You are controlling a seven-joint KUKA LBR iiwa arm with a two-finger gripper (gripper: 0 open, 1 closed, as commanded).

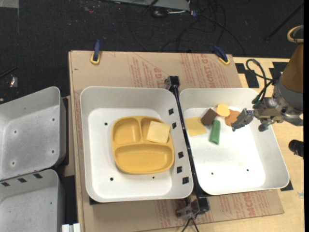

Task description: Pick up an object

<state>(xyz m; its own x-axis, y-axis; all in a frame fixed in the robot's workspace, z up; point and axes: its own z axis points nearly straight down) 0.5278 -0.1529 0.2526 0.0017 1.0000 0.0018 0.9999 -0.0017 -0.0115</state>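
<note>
In the right bin (pixel 241 178) several small objects cluster near the upper left: a flat pale yellow square (pixel 195 126), a brown block (pixel 209 116), a yellow-orange round piece (pixel 222 110), an orange piece (pixel 232 116) and a green block (pixel 215 131). My gripper (pixel 246 120) hangs low over the bin, just right of the orange piece, close to it. Nothing can be seen held in it. The grey arm with its orange band (pixel 293 76) comes in from the right edge.
The left bin (pixel 96 178) holds a yellow divided plate (pixel 143 153) with a pale yellow square slice (pixel 158 132) on its upper right compartment. A black divider (pixel 182 139) runs between the bins. Grey trays (pixel 29 129) lie off the bench to the left.
</note>
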